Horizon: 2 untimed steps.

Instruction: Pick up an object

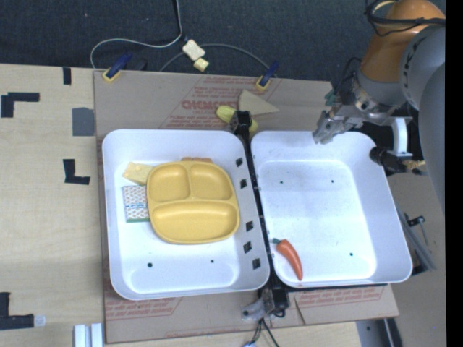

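Observation:
An orange carrot-shaped toy (291,258) lies near the front left corner of the right bin (329,201). A yellow divided plate (193,201) rests in the left bin (181,266), with a pale yellow piece (135,171) and a small patterned packet (134,202) tucked beside its left edge. My gripper (327,130) hangs over the far rim of the right bin, well away from the carrot toy. Nothing is visible between its fingers.
The bins sit side by side on a cardboard sheet (210,100) held by blue clamps (116,68). Black clips (247,215) run along the seam between the bins. A white cable (173,20) and small connector lie behind them. The arm (401,49) occupies the far right.

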Each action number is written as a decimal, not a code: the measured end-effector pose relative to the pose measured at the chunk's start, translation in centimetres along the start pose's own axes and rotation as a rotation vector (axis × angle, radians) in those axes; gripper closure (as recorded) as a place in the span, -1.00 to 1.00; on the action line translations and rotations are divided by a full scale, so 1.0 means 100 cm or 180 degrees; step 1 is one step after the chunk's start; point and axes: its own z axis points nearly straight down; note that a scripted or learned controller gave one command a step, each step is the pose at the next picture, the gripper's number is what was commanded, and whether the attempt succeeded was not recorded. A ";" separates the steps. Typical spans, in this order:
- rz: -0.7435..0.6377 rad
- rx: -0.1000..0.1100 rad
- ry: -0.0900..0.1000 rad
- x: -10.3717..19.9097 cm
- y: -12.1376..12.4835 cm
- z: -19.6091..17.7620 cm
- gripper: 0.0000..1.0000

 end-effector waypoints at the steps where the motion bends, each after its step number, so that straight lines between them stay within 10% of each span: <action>1: 0.0006 0.0029 0.0010 0.000 -0.112 -0.041 1.00; 2: -0.0031 0.0042 0.0023 0.091 -0.133 -0.010 1.00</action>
